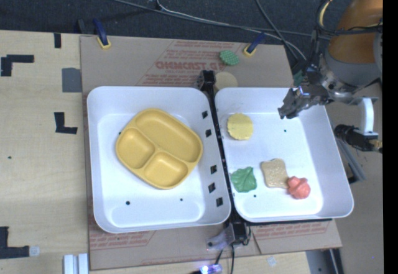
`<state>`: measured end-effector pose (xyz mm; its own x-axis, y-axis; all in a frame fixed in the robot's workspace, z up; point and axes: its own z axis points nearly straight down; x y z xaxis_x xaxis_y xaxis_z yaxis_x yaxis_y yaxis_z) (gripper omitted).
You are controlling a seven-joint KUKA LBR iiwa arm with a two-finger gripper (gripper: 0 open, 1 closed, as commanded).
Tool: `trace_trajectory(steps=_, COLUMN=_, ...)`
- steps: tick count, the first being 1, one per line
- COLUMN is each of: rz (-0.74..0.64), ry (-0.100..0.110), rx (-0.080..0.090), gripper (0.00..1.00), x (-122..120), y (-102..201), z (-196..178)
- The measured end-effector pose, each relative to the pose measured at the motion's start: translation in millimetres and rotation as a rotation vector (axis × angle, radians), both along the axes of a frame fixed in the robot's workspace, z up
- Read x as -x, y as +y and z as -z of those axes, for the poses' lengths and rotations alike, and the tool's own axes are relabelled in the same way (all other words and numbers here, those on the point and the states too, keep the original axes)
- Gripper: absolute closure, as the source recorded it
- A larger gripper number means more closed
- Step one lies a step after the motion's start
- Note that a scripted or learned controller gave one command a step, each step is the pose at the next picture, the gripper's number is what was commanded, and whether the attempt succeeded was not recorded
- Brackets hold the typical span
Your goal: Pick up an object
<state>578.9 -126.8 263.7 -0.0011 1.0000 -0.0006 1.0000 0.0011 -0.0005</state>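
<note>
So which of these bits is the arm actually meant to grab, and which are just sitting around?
Part of the job:
- end effector, over the right bin
- yellow round piece
- green leaf
- tan toast piece
- red piece

Just lying about:
- yellow divided plate in the left bin
- green piece on the cardboard behind the bins

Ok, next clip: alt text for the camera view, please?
The arm's end effector hovers over the right bin's upper right, with nothing seen in it. That bin holds a yellow disc, green leaf, tan slice and red piece; the left bin holds a yellow divided plate.
</note>
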Motion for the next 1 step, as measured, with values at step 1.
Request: trace_trajectory(steps=1, rz=-0.003, ry=0.001, rx=-0.001, gripper=1.00, x=13.7, y=50.3, z=0.7)
